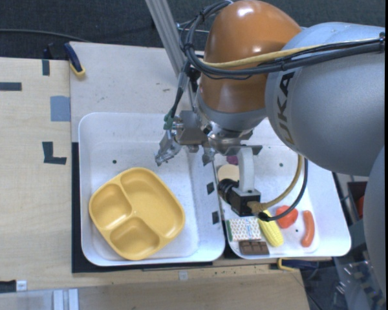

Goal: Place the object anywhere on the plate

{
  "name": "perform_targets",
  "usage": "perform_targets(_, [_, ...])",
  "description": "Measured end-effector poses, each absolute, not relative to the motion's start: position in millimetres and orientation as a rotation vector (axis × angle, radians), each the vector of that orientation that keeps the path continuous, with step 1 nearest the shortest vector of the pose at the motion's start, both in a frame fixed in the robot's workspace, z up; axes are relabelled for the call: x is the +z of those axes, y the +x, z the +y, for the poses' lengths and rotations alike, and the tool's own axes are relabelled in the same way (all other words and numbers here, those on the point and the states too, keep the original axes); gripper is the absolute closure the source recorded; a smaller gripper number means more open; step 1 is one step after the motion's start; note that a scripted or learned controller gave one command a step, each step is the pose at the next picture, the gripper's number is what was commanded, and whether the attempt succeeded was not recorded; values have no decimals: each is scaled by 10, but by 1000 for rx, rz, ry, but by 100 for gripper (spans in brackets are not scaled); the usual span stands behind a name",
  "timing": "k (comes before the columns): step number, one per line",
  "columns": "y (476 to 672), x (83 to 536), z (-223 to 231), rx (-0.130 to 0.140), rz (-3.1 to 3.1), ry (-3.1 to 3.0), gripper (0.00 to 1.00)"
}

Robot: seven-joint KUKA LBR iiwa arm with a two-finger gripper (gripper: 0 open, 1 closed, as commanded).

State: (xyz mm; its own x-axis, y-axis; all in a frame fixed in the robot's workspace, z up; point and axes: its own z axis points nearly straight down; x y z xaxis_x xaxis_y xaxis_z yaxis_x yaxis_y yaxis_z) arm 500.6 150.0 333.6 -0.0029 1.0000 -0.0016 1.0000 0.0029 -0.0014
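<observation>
Gripper [165, 152] over left bin [103, 141]; can't tell grip state or load. Yellow plate [137, 213] lies near, down-left of it. Toy corn [271, 231] etc. in right bin [326, 241]; target obj unclear.

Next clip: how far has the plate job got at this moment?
Nothing looks placed yet: the yellow plate in the left bin is bare. In hand: the gripper hangs above that bin; I can't see an object in it. Left: toy food lies in the right bin.

Only partial black letters, seemingly "KU", show on the grey arm [323, 102].
</observation>
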Motion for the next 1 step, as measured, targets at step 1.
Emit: perform_targets(1, [5219, 4178, 1759, 11, 2225, 2213, 0])
